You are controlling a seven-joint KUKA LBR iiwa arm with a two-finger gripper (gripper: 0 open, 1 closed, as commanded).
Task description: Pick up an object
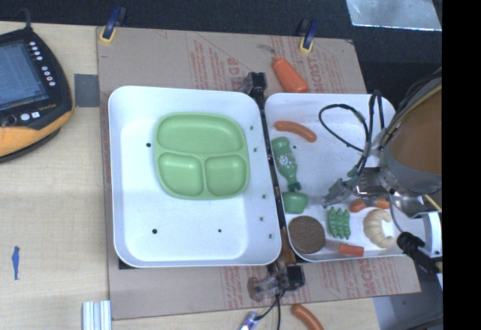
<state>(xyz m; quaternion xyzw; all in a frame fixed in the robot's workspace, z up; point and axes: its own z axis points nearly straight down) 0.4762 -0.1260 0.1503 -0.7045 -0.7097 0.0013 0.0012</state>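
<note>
Left of the green bottle [282, 158], your green plate [201, 154] sits alone in its bin [128, 171]. Right of the bottle, the toy foods crowd together. Your gripper [347, 189] hangs just above the green pea pod [339, 222], maybe picking that one. You cannot tell how it is set.

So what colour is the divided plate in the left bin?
Light green; the divided plate shows clearly in the camera view.

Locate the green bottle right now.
The green bottle lies in the right bin, along its left wall, below the sausage and above the brown disc.
</note>
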